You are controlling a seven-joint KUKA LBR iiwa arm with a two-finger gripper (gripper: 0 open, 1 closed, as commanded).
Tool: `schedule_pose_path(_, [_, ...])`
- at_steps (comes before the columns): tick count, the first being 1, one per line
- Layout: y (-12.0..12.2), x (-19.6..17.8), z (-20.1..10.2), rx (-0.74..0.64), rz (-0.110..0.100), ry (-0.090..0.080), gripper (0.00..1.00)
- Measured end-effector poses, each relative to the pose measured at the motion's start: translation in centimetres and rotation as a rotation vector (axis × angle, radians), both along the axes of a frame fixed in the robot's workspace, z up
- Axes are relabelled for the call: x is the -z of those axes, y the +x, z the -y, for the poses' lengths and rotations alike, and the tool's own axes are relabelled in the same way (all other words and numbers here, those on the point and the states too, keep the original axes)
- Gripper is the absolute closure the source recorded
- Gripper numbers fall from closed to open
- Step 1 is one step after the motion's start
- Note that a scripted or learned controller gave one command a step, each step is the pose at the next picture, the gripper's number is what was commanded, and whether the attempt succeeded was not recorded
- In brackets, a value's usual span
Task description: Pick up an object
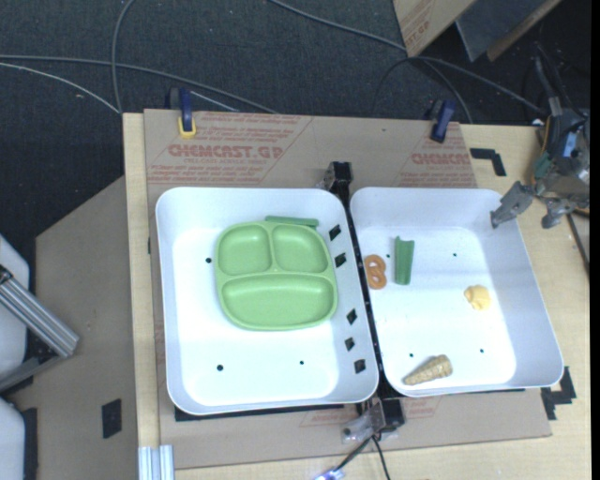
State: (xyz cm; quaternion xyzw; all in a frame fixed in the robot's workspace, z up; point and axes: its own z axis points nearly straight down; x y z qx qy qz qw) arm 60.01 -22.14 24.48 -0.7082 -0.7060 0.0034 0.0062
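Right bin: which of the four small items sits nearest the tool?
The yellow piece, alone on the bin's right side toward the tool. The green stick, orange pretzel and tan cone lie farther off.

You're looking at a dark carpet (84, 112) crossed by thin cables (122, 56) — a wooden bench (75, 281) on it, cardboard (431, 19) at top right
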Motion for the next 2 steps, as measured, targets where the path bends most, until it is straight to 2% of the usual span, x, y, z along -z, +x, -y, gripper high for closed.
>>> schedule_pose_path(1, [0.3, -0.8, -0.1, -0.004, 0.013, -0.003, 0.0])
schedule_pose_path(2, [0.3, 5.5, 0.1, -0.003, 0.007, -0.001, 0.0])
